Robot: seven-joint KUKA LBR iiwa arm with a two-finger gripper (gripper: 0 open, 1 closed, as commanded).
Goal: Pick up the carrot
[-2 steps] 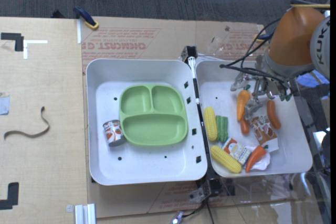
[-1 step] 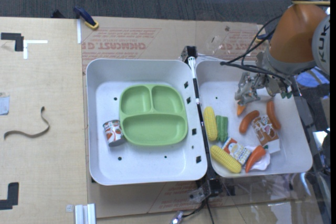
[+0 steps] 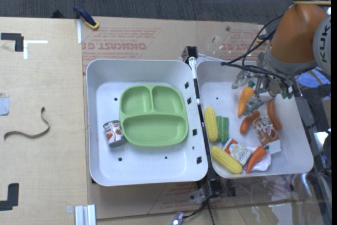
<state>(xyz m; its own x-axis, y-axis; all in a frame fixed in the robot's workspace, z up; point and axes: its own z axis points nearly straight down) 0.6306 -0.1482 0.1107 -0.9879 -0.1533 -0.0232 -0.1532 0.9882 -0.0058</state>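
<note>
The tool point(image 3: 259, 93) hangs low over the right bin point(image 3: 303, 160), right by the orange carrot point(image 3: 245, 100) it wants to grab, but I cannot tell if it has it

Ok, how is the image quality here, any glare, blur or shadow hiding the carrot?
Camera view: even, soft lighting, no harsh glare on the white bins; the carrot is sharp enough and brightly lit; the tool beside it is small, dark and cluttered by cables, so its detail is hard to read.
</note>
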